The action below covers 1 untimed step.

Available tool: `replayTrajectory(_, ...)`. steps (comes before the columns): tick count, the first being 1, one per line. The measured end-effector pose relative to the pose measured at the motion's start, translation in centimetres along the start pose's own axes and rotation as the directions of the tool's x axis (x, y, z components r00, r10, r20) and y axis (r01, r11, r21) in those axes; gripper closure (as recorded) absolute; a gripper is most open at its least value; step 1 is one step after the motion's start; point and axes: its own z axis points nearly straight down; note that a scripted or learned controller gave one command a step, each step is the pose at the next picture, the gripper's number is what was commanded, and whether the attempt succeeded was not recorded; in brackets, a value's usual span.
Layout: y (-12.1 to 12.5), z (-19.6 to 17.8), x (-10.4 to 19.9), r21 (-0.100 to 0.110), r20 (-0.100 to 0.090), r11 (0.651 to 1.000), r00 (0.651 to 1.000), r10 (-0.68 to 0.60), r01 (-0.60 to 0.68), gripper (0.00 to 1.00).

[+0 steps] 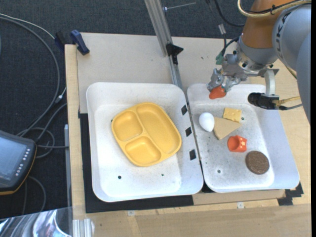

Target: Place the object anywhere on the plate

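Overhead slanted view of wooden surface (123,53) bearing two shallow white bins side by side. Left bin (98,98) holding a yellow three-compartment plate (145,133), lying flat near the bin's middle, long axis running diagonally from upper left to lower right. Right bin (281,147) holding a white egg (206,121), a yellow cheese cube (232,114), a tan wedge (226,128), a small orange-red cup-like piece (237,143) and a brown round cookie (257,162).

Grey arm with orange band reaching in from the right, gripper (217,89) hanging over the upper left corner of the right bin. Jaws seemingly clamped on a small red-orange object (217,93), seen at their tips and apparently lifted off the bin floor; exact contact hard to confirm at this size.

Key relation: plate lying to the left of and below the jaws in the picture, across the divide between the bins, well apart from the held piece. Likely next need: carry leftward over the bin edge, then lower and release anywhere on the plate. Risk, as a judgement: small piece slipping from a shallow pinch during the crossing.
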Motion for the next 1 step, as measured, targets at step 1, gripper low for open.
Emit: replayTrajectory(1,0.12,-2.35,0.05,0.002,0.0,1.0,1.0,0.001,-0.001,1.0)
